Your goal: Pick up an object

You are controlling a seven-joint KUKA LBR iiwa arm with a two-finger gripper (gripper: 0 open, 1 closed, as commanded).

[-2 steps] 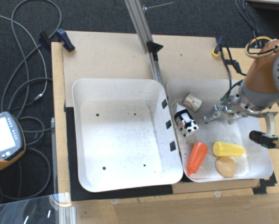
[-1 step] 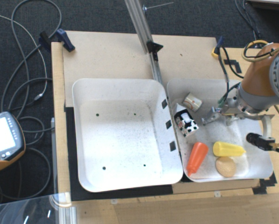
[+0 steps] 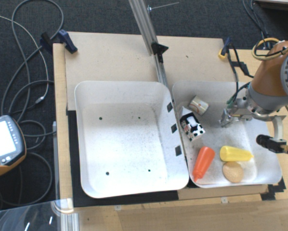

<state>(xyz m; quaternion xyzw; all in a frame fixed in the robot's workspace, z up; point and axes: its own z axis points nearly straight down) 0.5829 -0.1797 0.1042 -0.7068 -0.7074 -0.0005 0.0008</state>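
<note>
Grey metal and an orange band are marking the arm as it is reaching in over the right bin (image 3: 274,174), its gripper (image 3: 227,118) hanging above the bare floor of that bin's upper middle. How the gripper is set I cannot tell from this slant; nothing is showing within it, so I am judging that no pick is made yet.

Nearest, up and to its left, a small beige block (image 3: 198,104) is lying well clear of it. Lower left, a black-and-white toy (image 3: 192,127) is sitting against the bin's left wall. Further down, an orange cylinder (image 3: 203,162) is leaning at a tilt, with a yellow piece (image 3: 236,153) beside it and a tan round object (image 3: 233,172) just below that one, the two seeming to touch. The left bin (image 3: 86,93) is lying beyond.

Everything is remaining: choosing one object, descending, closing, lifting.
</note>
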